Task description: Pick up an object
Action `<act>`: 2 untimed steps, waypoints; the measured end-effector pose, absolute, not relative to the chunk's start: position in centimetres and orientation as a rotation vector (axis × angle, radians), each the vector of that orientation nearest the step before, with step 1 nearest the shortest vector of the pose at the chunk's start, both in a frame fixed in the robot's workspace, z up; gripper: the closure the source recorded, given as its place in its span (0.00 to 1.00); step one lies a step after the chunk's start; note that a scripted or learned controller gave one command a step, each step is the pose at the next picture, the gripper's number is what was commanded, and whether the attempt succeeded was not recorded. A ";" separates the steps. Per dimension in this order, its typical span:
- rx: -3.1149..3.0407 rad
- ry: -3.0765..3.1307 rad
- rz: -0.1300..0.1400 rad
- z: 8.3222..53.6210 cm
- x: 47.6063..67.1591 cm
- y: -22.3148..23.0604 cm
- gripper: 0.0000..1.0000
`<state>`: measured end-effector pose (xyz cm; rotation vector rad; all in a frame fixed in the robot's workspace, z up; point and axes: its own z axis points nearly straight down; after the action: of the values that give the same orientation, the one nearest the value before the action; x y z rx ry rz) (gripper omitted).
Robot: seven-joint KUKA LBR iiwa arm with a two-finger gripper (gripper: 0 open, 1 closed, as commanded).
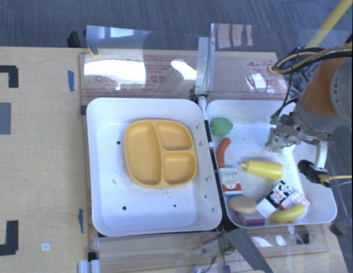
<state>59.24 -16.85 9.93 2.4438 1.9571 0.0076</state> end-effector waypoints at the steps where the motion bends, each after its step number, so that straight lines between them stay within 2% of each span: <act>1: 2.445 1.959 0.006 9.8 59.2 -16.8 0.00; 2: 2.495 1.901 0.008 8.8 54.1 -10.3 0.00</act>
<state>54.11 -10.26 8.79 2.4952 1.9013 0.0080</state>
